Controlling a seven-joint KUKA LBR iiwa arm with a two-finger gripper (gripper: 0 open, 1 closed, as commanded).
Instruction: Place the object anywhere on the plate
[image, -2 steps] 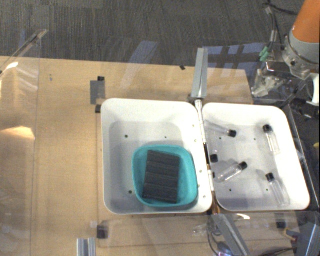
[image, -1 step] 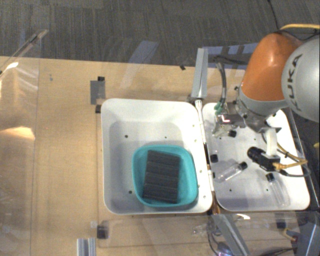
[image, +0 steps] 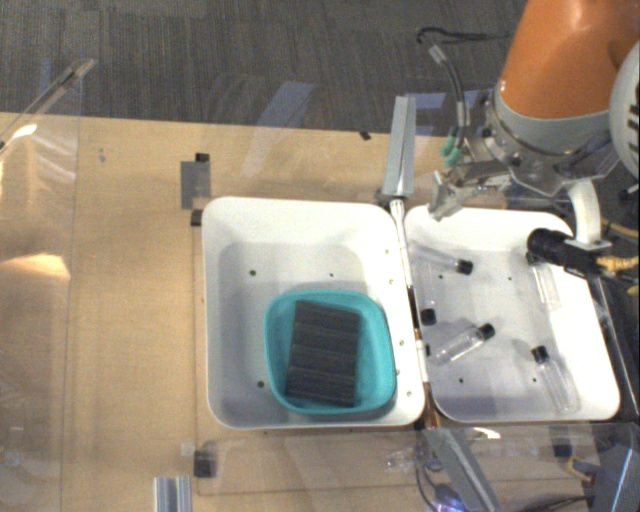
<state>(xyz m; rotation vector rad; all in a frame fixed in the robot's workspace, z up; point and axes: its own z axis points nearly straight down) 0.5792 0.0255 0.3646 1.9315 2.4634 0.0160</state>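
A teal plate (image: 378, 330) sits in the left white bin (image: 230, 300), towards its front right. A dark grey ridged block (image: 323, 352) lies flat on the plate, filling most of it. My gripper (image: 443, 203) hangs over the back left corner of the right white bin (image: 500, 225), well apart from the plate and the block. Nothing shows between its tips.
Several clear tubes with black caps lie scattered in the right bin: one (image: 443, 261) near the back left, one (image: 464, 343) in the middle, one (image: 556, 382) at the front right. A small black cap (image: 428, 317) lies by the divider. A metal rail (image: 399, 150) stands behind the bins.
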